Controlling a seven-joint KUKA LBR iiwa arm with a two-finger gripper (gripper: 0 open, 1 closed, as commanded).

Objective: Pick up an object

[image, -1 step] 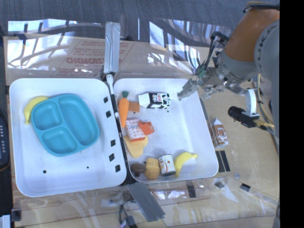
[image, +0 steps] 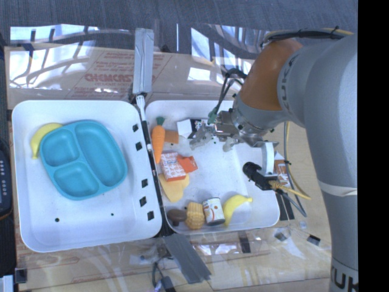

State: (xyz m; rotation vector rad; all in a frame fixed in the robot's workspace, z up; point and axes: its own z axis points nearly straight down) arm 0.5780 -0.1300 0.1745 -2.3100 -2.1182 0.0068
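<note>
My gripper [image: 213, 140] hangs over the back half of the right bin [image: 267, 215], open, with nothing but white bin floor between its fingers. An orange carrot [image: 158, 142] lies to its left along the bin's left wall. A red-orange snack box [image: 177, 166] sits just below and left of the gripper, on top of a flat yellow slice [image: 173, 189]. Along the front wall lie a brown piece [image: 177, 215], a corn cob [image: 194, 215], a small can [image: 213, 212] and a yellow banana [image: 236, 204].
The left bin [image: 36, 224] holds a blue divided plate [image: 82, 158] with a yellow banana [image: 41, 137] tucked under its back-left edge. A divider with black clips [image: 146, 169] separates the bins. The grey arm [image: 316, 114] covers the right bin's right side.
</note>
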